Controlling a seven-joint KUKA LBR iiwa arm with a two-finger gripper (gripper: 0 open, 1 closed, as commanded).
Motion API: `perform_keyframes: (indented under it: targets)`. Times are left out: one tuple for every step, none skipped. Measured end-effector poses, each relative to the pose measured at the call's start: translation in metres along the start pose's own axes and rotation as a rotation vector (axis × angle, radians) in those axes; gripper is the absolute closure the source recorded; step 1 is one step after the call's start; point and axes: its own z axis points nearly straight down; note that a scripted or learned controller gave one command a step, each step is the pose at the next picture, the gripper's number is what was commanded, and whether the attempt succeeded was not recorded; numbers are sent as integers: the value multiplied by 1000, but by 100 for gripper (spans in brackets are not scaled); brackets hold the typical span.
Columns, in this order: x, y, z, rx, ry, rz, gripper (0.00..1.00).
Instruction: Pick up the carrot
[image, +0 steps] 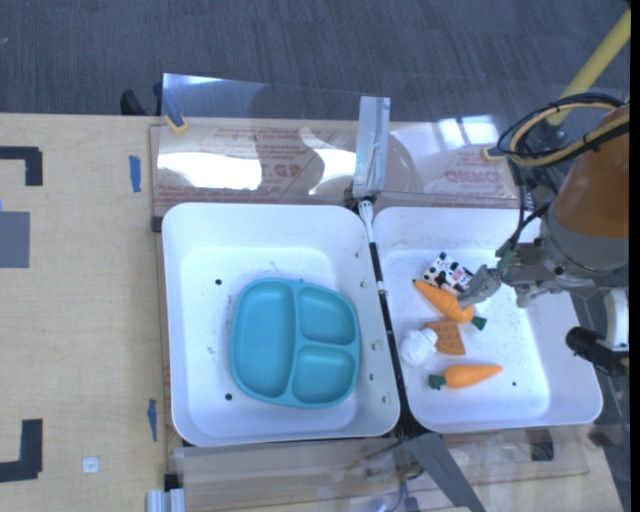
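Orange carrots lie in the right bin (575, 395), two of them: one carrot (444, 299) slants near the bin's middle, its green top pointing toward the lower right, and a second carrot (468, 376) rests lower down, nearly level, with its green end to the left. Between them sit a small tan block (447, 338) and a white rounded piece (418, 346), close together. A black-and-white spotted toy (446, 271) lies just above the upper carrot. The gripper (482, 284) reaches in from the right on the grey arm (585, 235) with its orange band, and its tip hangs just beside the upper carrot's right end and the spotted toy. Whether the jaws are wide or narrow I cannot tell, nor whether they touch the carrot. The left bin (190, 260) holds a teal divided plate (296, 341) with three compartments, lying flat near its middle. Both bins rest side by side on the light wooden tabletop (75, 300).
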Motion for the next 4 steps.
perform_keyframes:
  targets:
    - [3, 24, 82, 7, 1, 39, 0]
    - [21, 60, 119, -8, -4, -298, 0]
    - [29, 92, 17, -13, -4, -129, 0]
    - [5, 50, 119, -8, -2, 48, 0]
